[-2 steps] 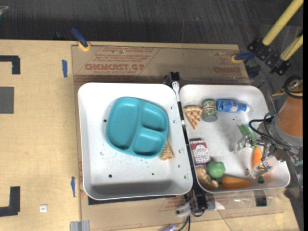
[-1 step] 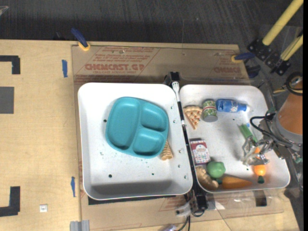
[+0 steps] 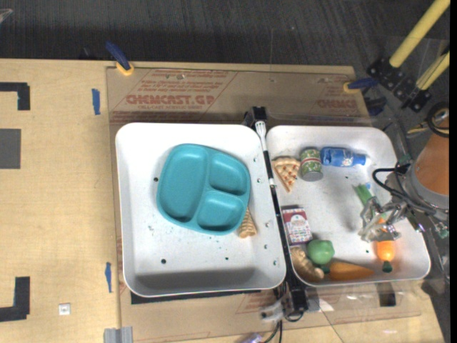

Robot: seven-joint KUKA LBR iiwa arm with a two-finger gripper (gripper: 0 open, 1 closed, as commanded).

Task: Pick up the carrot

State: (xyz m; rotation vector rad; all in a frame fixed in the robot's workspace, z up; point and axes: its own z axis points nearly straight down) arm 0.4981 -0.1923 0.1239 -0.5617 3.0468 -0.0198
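The carrot (image 3: pixel 351 270) lies along the near wall of the right bin (image 3: pixel 335 207). The claw (image 3: pixel 376 221) hovers above it; I cannot tell its opening.

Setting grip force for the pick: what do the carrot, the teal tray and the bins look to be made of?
Carrot: probably moulded plastic toy, smooth, evenly orange, slightly glossy.
Teal tray: likely hard plastic, matte, one uniform colour with rounded moulded compartments.
Bins: look like thin white plastic or coated metal; smooth, rounded corners, soft sheen. Can't tell which.
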